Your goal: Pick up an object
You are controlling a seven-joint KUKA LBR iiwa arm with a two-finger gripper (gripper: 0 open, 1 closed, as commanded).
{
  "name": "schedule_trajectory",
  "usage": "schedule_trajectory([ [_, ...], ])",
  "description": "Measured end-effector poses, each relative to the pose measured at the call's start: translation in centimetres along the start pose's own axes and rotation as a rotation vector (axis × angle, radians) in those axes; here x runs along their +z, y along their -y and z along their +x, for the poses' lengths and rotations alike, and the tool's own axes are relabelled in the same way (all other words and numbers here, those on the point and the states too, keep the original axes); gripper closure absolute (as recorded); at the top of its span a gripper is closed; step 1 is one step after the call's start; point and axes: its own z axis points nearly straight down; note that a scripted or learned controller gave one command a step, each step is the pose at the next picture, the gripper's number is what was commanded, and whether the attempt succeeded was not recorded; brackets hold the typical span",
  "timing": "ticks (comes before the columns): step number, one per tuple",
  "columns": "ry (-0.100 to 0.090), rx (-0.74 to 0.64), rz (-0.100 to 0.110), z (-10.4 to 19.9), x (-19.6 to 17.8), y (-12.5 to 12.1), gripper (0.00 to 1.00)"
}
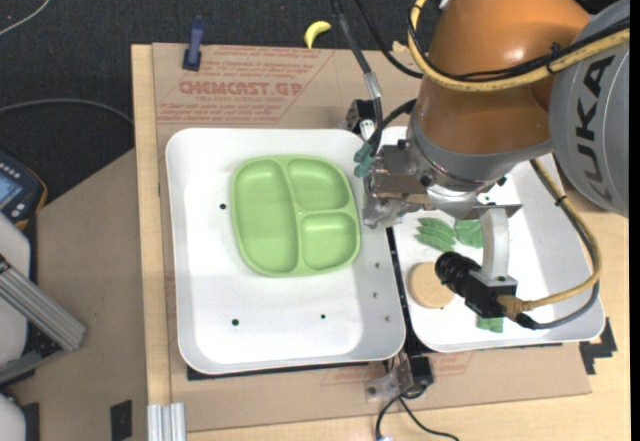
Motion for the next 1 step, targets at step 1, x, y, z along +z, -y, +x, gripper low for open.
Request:
schedule_trajectory([
  [1,-0.002,-0.003,-0.005,0.19,-0.24,-0.03,0.00],
])
